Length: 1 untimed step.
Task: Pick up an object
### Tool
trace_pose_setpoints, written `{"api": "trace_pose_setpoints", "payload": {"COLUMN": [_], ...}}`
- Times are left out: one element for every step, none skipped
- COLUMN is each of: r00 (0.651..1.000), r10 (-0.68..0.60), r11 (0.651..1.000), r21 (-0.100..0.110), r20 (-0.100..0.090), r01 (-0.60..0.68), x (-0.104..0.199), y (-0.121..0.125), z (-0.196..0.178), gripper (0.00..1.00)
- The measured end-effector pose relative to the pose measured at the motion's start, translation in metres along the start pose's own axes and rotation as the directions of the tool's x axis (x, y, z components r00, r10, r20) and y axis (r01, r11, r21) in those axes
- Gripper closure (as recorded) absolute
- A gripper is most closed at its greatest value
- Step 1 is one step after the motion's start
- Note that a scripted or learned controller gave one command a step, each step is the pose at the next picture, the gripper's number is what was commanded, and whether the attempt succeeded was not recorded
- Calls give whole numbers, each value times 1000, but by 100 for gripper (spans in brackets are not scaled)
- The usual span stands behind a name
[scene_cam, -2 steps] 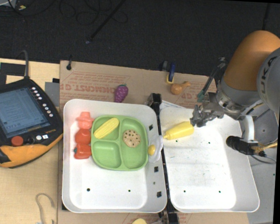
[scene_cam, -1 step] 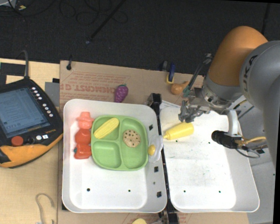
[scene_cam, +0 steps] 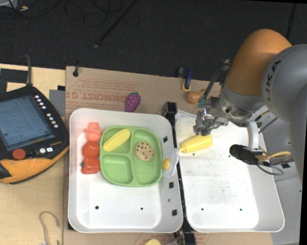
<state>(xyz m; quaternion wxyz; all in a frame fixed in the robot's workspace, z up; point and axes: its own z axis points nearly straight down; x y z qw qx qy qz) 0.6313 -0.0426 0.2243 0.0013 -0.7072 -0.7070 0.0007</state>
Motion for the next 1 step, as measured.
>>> {"api": "trace_pose_setpoints", "payload": {"r00": [1000], "r10": [-2], "r11": [1000], "r21": [-2], "r20": [1], "r01": [2], "x": [-5], "y": [11], "z": [1], "gripper": [100]}}
